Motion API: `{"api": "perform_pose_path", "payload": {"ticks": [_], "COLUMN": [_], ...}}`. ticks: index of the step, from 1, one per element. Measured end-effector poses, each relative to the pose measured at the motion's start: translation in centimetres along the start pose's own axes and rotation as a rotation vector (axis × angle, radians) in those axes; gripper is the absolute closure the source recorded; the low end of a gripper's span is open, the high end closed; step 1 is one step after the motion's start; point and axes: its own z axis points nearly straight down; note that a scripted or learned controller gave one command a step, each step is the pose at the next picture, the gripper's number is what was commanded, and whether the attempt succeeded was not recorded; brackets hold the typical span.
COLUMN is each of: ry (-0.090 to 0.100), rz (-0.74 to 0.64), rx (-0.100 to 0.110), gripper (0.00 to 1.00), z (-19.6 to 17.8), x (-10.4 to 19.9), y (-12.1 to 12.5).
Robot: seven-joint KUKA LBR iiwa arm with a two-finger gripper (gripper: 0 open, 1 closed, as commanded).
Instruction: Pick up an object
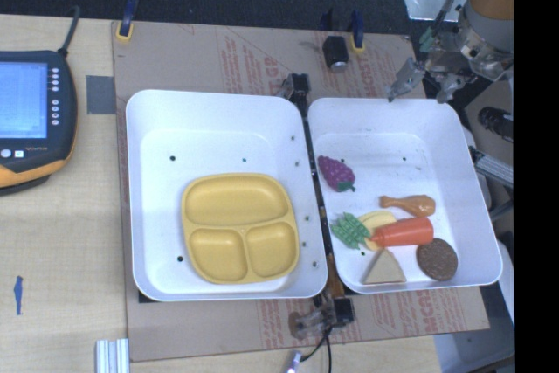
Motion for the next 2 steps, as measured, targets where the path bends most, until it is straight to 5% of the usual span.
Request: {"api": "perform_pose_path", "payload": {"ticks": [1, 2], "ry": [0.001, 0.0], "rz": [0.0, 0.001], "rx": [0.006, 0.0], "gripper": [0.0, 0.0], "z": [16.0, 10.2], "x": [-3.4, -6.8], "y": [-0.1, -12.6]}}
